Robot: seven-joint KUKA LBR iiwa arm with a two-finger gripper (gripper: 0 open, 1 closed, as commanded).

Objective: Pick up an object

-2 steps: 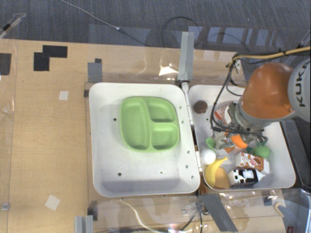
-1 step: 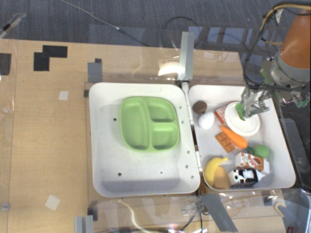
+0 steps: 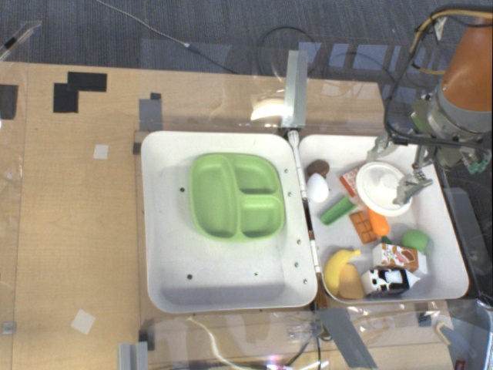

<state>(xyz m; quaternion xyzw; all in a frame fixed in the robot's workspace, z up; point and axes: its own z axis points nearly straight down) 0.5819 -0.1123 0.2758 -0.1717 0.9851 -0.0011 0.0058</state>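
while the grey arm (image 3: 462, 91) with its orange band reaches in over the right bin (image 3: 454, 272), the hand (image 3: 400, 177) hangs above the white bowl (image 3: 379, 187), which serves here as the landmark. two fingers can be made out, one (image 3: 384, 146) at the far rim of the bowl and one (image 3: 412, 187) at its right rim, so the hand looks spread across the bowl rather than pressed together; nothing shows between the fingers.

the bowl sits in the far part of the right bin. just left of it a small red and white carton (image 3: 349, 182) touches its rim. further left lie a white egg (image 3: 316, 186) and, beyond that, a brown round thing (image 3: 316, 167). a green stick (image 3: 337, 210) lies slanted to the near left of the bowl. an orange block (image 3: 360, 224) and a carrot piece (image 3: 378, 224) sit just on the near side of the bowl. further toward the near edge are a green lime (image 3: 414, 240), a brown and white carton (image 3: 400, 259), a black and white cow-print box (image 3: 387, 281) and a yellow banana (image 3: 339, 267) with a tan lump (image 3: 351, 285) against it.

well to the left of the bowl, the left bin (image 3: 166, 276) holds a green divided plate (image 3: 236, 196). both bins rest on the pale wood worktop (image 3: 69, 230).
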